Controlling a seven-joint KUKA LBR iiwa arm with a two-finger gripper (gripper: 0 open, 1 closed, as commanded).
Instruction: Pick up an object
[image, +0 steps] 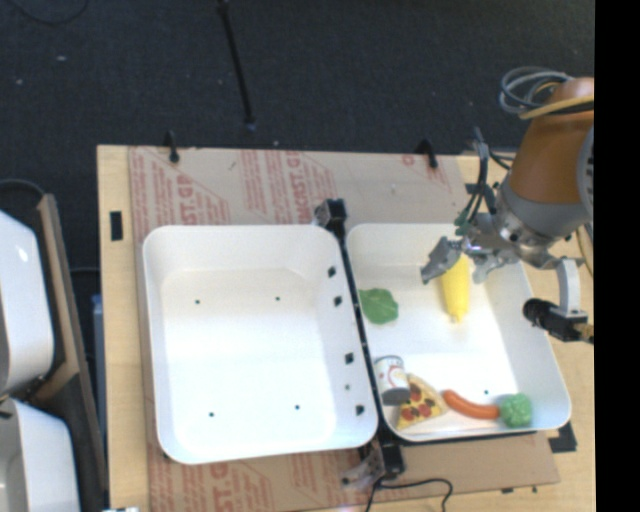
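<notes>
The arm (548, 150) comes in from the right, its orange band above a grey wrist, and its gripper (462, 258) hangs over the far part of the right bin (540, 350). The two grey fingers are spread apart, one on each side of the top end of a yellow corn cob (456, 288). The cob's upper tip sits right between the fingertips, and the rest of it points down toward the near side of the bin. I cannot tell whether the fingers actually press on it or whether the cob is lifted off the bin floor.

Just left of the cob, near the divider, lies a round green lump (379, 305). Along the near edge of the same bin there is a small white cup (389, 372), a slice of pizza (420, 403) beside it, an orange sausage (470, 404) next to that, and a green leafy piece (516, 410) in the near right corner.

The left bin (160, 300) sits beside it on the wooden bench (240, 185).
</notes>
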